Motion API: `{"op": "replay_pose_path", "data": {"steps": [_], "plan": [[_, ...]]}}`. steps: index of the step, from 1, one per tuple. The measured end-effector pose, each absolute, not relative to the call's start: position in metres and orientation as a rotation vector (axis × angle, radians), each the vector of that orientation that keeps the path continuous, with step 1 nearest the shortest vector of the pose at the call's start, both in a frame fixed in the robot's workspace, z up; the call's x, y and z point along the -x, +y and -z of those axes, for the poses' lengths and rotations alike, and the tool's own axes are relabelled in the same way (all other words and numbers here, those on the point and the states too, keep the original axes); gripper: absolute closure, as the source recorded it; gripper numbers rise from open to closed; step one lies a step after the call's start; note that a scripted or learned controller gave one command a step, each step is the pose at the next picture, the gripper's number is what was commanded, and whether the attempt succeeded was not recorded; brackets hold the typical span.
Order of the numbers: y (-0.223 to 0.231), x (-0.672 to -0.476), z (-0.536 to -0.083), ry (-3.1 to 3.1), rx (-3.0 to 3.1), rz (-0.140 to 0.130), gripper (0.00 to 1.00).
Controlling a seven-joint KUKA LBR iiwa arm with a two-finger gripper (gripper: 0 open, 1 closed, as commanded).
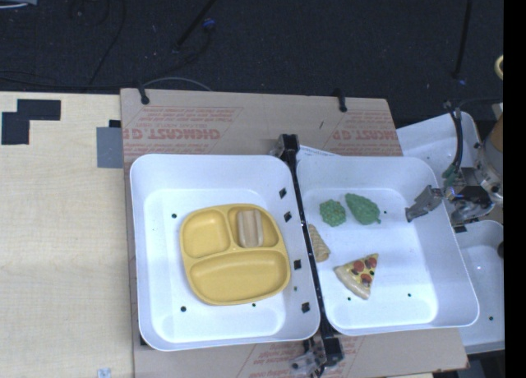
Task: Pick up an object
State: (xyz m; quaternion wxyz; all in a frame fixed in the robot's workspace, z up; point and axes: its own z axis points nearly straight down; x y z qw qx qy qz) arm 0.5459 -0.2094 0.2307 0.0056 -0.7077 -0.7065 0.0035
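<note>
Overhead, my gripper (427, 202) hung at the right bin's (460, 286) edge; its state I couldn't tell. Both bins sat on cardboard (246, 126), dark cabled floor (246, 23) beyond.

Grey metal two-finger tool (421, 204) is reaching in from the right edge, sitting low and pointing leftward; the wrist behind it is showing cables and dark fittings.

Two glossy smooth white plastic bins (156, 195), a matt yellow plastic divided tray (234, 274), printed brown cardboard sheet (246, 126) beneath, pale wood-grain counter (57, 245), bumpy green toy vegetables (362, 208), dull metal gripper (427, 201).
</note>
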Motion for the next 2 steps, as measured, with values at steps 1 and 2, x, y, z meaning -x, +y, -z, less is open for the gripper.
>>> {"op": "replay_pose_path", "data": {"steps": [1, 2], "plan": [[-0.209, -0.549, -0.237, -2.222, 2.22, -0.002, 0.0], [-0.207, -0.545, -0.172, -2.215, 2.216, -0.006, 0.0]]}}
